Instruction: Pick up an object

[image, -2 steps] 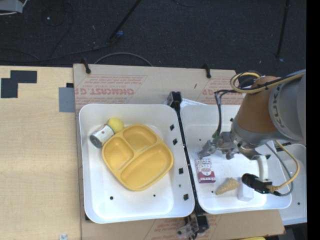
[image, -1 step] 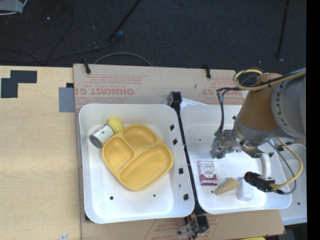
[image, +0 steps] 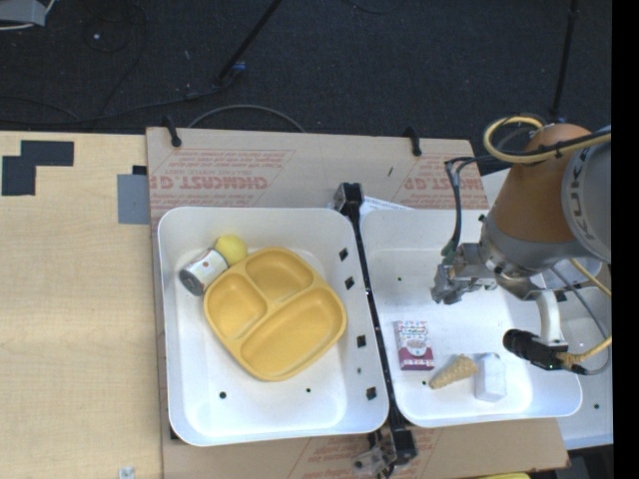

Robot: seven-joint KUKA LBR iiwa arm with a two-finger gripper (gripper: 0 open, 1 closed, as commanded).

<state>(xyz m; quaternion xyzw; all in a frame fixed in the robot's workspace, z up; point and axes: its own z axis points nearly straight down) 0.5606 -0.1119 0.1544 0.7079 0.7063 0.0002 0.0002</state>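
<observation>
Two white bins point(image: 190, 407). Lower right: one red-and-white packet point(image: 412, 344), one tan cone point(image: 453, 371), one white block point(image: 489, 376). Gripper point(image: 447, 289) state: cannot tell.

Two white bins point(image: 190, 407) side by side on printed cardboard point(image: 260, 173) over a light wood counter point(image: 70, 317), black clips point(image: 349, 198) along the shared divider, dark floor with cables point(image: 240, 63) beyond.
</observation>
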